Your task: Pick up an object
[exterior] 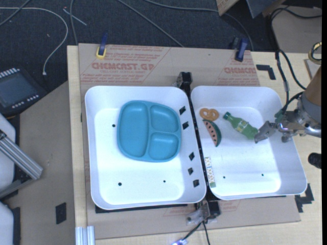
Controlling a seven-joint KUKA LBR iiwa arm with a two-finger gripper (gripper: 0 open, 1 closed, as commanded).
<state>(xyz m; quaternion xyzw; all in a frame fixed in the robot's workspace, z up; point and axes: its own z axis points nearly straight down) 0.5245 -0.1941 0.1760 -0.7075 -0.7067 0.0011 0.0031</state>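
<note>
In the right bin (286, 167), near its right wall, the end effector (272, 130) hangs low over the white floor; whether it is open or closed cannot be told from this slant, and nothing is visibly gripped. The nearest pickable thing is the green bottle (241, 125), lying flat just to the left of the end effector, apart from it. Its long axis runs from cap at upper left to base at lower right, base end toward the arm. Further left lie a watermelon slice (214, 132) and a pretzel (208, 114). The left bin (102, 177) carries a blue divided plate (149, 130). Judgement: a short leftward move would centre on the bottle.
</note>
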